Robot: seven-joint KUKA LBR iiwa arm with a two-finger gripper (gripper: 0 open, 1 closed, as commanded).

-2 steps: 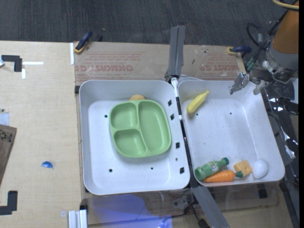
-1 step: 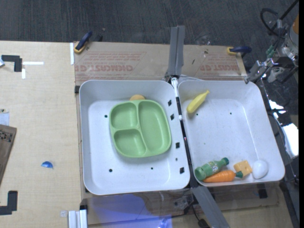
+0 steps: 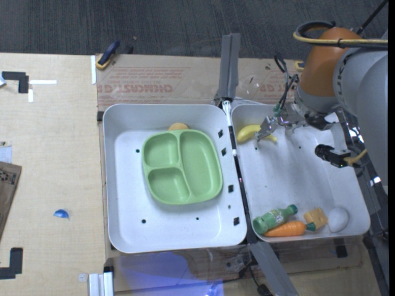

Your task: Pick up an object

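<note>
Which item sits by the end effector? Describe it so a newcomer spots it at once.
Start at the right bin, then go to its far left corner by the divider. There lies a banana, just left of the end effector. It is the only plain yellow, curved piece; the green bottle, carrot and white egg lie along the near edge.

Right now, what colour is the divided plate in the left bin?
The divided plate is light green, seen clearly in the camera view.

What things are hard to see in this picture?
- Gripper: too small and dark in the camera view to tell whether it touches the banana.
- Orange-yellow object: mostly hidden behind the green divided plate.
- White round object: too blurred to identify.
</note>
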